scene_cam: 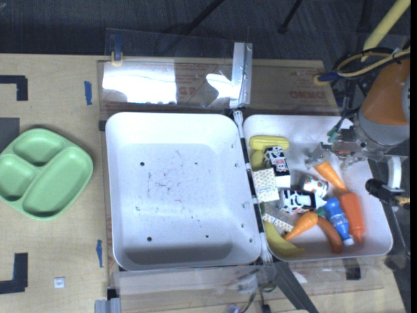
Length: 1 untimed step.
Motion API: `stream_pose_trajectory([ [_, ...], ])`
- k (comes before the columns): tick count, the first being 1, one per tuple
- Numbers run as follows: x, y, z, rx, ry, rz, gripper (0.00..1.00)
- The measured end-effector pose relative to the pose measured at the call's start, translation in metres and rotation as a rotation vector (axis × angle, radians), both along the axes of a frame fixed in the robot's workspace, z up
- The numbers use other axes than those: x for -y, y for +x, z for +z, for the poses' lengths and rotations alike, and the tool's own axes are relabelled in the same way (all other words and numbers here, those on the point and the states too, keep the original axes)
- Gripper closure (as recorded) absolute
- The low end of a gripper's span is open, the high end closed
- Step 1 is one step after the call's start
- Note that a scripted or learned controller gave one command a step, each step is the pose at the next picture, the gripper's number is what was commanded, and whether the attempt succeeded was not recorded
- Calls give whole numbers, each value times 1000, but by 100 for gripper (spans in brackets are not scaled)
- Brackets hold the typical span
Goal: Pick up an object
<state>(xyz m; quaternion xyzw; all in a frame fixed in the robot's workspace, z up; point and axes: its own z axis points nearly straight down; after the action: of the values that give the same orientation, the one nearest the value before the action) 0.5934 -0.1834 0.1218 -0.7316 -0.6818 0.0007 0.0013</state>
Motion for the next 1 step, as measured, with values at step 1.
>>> stream_pose_trajectory([
  [1,-62,-20,-33,11,-9,28,0],
])
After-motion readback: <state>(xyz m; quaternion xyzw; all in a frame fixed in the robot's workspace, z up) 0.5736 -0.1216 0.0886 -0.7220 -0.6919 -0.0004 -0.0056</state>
